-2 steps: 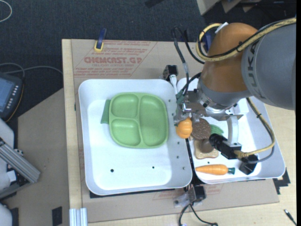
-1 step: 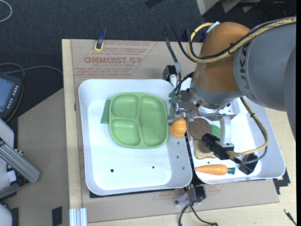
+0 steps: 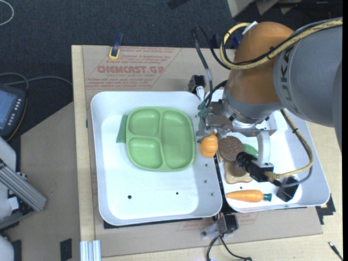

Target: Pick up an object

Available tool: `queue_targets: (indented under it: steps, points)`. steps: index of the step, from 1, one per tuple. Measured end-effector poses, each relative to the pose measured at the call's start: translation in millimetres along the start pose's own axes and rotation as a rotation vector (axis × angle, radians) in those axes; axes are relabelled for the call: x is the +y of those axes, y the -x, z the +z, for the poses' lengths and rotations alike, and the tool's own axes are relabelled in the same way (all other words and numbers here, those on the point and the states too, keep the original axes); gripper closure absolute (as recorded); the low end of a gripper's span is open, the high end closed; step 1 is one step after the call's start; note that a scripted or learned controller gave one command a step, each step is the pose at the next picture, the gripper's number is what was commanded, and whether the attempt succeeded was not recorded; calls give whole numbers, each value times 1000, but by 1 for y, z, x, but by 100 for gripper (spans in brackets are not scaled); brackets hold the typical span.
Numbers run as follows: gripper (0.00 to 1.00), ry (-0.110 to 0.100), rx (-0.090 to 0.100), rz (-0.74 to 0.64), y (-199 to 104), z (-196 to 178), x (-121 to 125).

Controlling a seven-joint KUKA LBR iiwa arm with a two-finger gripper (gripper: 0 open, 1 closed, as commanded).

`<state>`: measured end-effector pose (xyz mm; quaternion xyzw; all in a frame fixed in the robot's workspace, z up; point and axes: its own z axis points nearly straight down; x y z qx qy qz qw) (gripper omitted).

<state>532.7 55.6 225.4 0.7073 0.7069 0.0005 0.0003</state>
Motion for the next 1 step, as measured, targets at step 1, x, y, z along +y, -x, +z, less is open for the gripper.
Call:
queue_targets:
  steps: [1]
  points:
    - [100, -5, 0, 1, -3, 9, -3]
